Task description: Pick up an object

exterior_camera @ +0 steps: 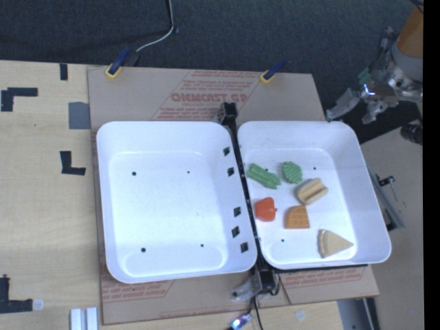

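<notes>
Faintly, mirrored red print on cardboard [206, 95] unreadable, end effector [375, 95] grip state unclear

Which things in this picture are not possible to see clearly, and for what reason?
- Arm: cut off by the camera view's top right corner.
- Gripper: small and blurred against the dark floor; open or shut is unclear.
- Toy foods in the right bin: too small to name surely, such as the orange piece and the tan wedge.
</notes>
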